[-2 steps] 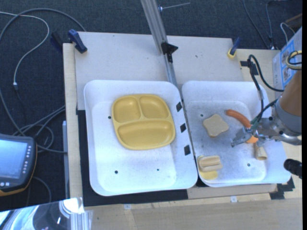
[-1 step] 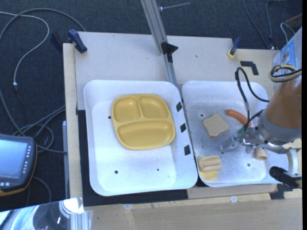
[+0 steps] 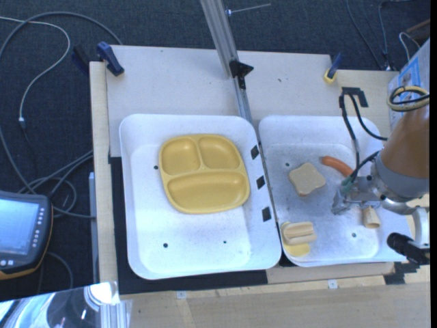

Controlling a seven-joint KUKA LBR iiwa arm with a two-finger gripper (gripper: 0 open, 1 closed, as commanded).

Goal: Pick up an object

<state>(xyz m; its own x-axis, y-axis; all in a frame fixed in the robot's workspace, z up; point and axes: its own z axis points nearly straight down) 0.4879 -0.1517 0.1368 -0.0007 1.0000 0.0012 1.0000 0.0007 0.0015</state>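
The tan bread slice [image 3: 306, 179] lies near the middle of the right bin [image 3: 321, 130], and the gripper [image 3: 345, 200] hangs low just beside it on the arm's side, nothing visibly held; how wide it stands I cannot tell. This looks like the approach step. Next it should center over the slice, clear of the orange carrot [image 3: 335, 163] behind it.

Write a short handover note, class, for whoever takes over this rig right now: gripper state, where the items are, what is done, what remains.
Gripper: low inside the right bin, nothing visibly between its fingers; open or shut cannot be told from this view.
Items in the right bin: tan bread slice near the middle, orange carrot-like piece behind it, small beige cylinder just right of the gripper, yellow-and-tan sandwich-like toy at the front left corner.
Left bin: yellow divided plate.
Done: arm has reached the right bin.
Left: grasp one item and lift it.
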